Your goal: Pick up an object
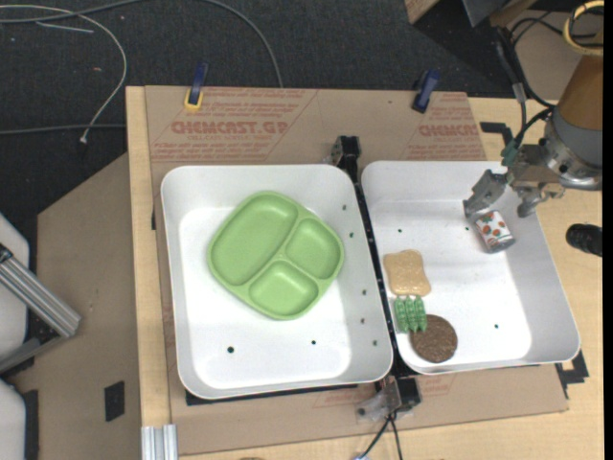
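On the bench (144,257) sit two shallow white bins side by side. The left bin (192,353) carries one thing: a green divided plate (276,254) with three compartments, lying flat near the bin's middle.

The right bin (536,333) holds four things. Along its left wall lie three of them in a line running toward the near edge: one tan sponge-like block (407,272), then one small green ridged piece (410,312) touching its near end, then one brown round disc (435,338) just beside the green piece, at the bin's near rim. Well apart from these, toward the far right of the bin, lies one small white can with red spots (493,230), tipped on its side.

The end effector (506,192) hangs just above that can, its two fingers spread wide, one finger (483,194) reaching down beside the can, nothing between them.

Two blue clamps (197,82) grip the bench's far edge.
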{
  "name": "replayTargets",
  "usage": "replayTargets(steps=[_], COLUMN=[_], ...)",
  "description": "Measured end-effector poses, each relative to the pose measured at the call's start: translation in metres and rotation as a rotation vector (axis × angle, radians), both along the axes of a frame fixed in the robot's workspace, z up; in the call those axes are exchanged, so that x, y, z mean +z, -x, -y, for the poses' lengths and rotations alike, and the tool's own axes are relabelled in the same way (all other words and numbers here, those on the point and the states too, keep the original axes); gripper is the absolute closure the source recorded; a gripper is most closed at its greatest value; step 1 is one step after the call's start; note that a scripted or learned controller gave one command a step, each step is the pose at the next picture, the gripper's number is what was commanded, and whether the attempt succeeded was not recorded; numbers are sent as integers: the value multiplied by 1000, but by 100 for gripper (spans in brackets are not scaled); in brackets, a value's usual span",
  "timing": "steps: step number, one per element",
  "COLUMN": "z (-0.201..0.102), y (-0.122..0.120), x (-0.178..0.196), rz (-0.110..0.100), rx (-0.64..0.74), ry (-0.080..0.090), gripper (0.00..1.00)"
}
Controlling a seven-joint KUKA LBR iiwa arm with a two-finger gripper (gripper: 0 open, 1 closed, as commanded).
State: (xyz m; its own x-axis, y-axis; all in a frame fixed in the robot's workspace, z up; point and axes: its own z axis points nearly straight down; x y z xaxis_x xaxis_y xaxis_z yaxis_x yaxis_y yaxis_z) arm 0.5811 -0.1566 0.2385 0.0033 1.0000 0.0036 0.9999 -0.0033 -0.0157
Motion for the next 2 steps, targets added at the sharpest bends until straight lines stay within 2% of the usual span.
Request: replayTargets(steps=[1,2], z=[0,1], y=[-2,-2], x=[8,-55], rz=[14,7], rx=[3,3], ry=[3,1], gripper=[0,0])
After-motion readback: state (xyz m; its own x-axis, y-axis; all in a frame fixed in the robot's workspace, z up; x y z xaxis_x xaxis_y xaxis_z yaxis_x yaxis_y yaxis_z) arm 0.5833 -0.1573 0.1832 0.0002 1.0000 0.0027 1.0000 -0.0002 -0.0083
